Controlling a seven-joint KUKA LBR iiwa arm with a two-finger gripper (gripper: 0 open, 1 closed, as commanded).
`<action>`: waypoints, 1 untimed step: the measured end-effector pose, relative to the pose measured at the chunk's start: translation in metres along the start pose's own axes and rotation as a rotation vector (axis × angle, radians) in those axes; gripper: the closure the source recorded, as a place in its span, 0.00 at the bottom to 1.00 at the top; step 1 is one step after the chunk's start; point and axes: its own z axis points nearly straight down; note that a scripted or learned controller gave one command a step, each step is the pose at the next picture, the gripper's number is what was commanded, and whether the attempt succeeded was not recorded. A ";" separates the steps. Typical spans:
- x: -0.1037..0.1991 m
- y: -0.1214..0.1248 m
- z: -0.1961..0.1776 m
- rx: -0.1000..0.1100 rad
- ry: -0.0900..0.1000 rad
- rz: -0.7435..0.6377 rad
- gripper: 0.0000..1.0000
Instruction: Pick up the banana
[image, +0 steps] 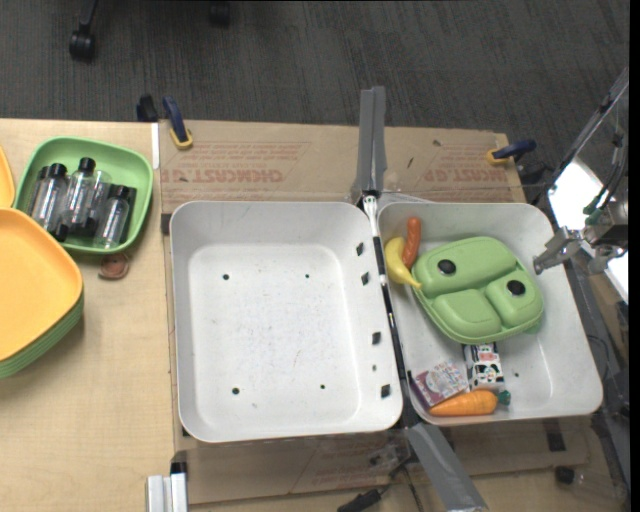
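Camera view: gripper (548, 262) at right bin's (575, 330) right rim, arm entering from right, finger state cannot tell; banana (398, 263) well apart beside green tray (478, 290).

Bright, even overhead light, soft shadows, slight blur, glare at right edge.

The banana (399, 265) is yellow, and beside it lies an orange-red sausage-like piece (412, 241). The divided plate (478, 288) is light green with two dark dots, the carrot (465, 404) is orange with a green end. Both bins (200, 300) are white with small dark spots.
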 end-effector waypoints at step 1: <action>-0.022 0.021 -0.071 -0.003 -0.002 0.059 0.00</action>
